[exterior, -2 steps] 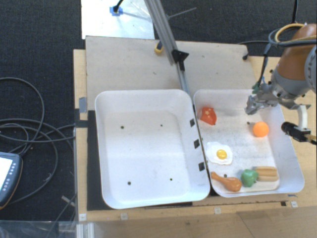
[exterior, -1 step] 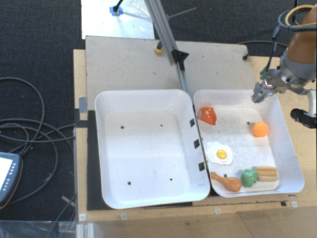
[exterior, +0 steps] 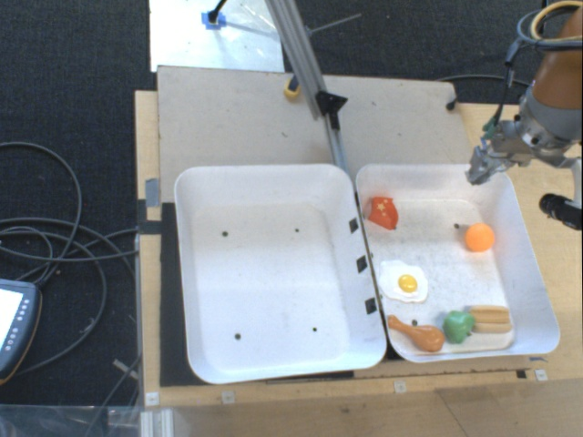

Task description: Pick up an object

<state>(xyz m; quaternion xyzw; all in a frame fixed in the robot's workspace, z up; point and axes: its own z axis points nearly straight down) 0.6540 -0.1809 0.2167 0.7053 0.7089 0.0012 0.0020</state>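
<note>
Right shallow white bin [exterior: 524,235]: red plastic strawberry [exterior: 383,212], orange ball [exterior: 479,237], fried egg toy [exterior: 404,282], brown drumstick [exterior: 417,333], green pepper [exterior: 458,326], hot dog [exterior: 490,318]. Grey two-finger gripper [exterior: 478,173] above bin's far right corner; finger state unclear.

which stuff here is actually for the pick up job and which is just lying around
For the job:
gripper, above the right bin's far edge
right bin
strawberry
orange ball
fried egg
chicken drumstick
green pepper
hot dog

Just lying about:
left bin
cables
tablet
metal pole
</note>
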